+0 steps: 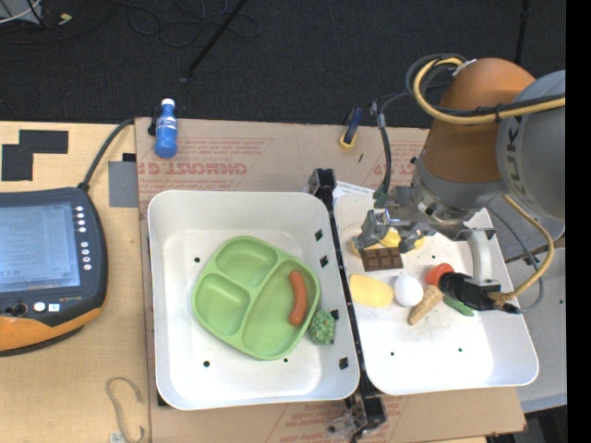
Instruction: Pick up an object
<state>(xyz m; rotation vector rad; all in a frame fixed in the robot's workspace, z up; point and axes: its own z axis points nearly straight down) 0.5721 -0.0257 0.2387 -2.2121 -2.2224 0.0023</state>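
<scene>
End effector (pixel 380 232) down in right bin (pixel 517 358), just above chocolate bar (pixel 380 260), beside yellow piece (pixel 399 240). Finger state: cannot tell. Nothing visibly lifted; pick not done.

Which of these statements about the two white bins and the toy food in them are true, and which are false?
1. The green divided plate lies in the left white bin. True.
2. The red-orange sausage lies in the right white bin. False: it lies on the green plate.
3. The white egg sits beside the yellow lemon-shaped piece. True.
4. The blue bottle stands inside the left bin. False: it lies on the cardboard behind the bins.
5. The gripper is over the right bin. True.
</scene>
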